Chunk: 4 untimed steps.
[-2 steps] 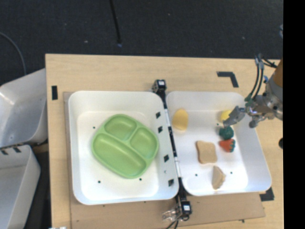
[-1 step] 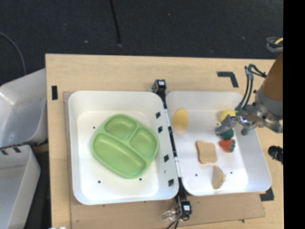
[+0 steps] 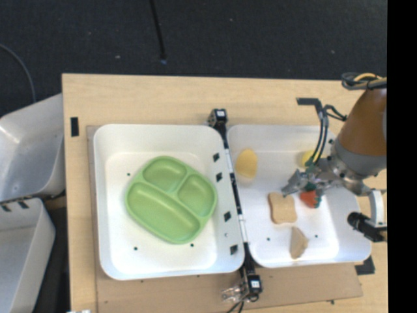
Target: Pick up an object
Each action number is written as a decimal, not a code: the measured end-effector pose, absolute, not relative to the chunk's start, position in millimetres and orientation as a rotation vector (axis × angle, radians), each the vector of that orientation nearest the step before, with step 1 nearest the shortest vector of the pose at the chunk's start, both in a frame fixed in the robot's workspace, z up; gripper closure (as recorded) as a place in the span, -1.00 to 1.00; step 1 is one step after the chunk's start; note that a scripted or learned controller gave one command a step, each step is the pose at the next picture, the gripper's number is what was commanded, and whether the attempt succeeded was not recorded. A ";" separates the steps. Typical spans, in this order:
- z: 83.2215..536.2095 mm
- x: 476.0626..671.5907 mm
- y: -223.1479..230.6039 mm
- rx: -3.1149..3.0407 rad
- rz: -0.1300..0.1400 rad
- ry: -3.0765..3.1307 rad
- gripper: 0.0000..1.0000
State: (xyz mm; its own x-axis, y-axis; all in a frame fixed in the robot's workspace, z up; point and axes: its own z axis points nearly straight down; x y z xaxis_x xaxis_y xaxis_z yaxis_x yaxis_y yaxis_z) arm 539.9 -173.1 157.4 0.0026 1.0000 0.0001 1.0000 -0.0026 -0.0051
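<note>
Plate [image 3: 171, 199] in left bin [image 3: 104, 175]

**Surfaces and materials on the bench**

The bench top [image 3: 195, 96] looks like pale wood or laminate with a matt, faintly grained finish. Both bins, left [image 3: 104, 240] and right [image 3: 273, 135], appear as smooth white plastic with a soft sheen. The green divided plate [image 3: 171, 199] looks like smooth moulded plastic, slightly glossy. The toast-shaped piece [image 3: 282, 208] has a dull, matt tan surface. The arm's orange band [image 3: 365, 126] looks smooth and satin.
</note>
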 end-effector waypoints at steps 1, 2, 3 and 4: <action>104.8 539.5 -174.1 -2.223 0.004 -2.218 -1.00; 118.5 540.9 -175.1 -2.232 -0.002 -2.216 1.00; 162.6 543.1 -172.6 -2.222 -0.004 -2.229 1.00; 211.6 541.9 -183.2 -2.226 -0.004 -2.226 1.00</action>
State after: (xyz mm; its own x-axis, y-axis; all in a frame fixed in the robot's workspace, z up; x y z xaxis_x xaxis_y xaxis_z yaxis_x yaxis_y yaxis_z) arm 541.9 -183.2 211.6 0.0001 1.0000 -0.0030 1.0000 0.0000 0.0065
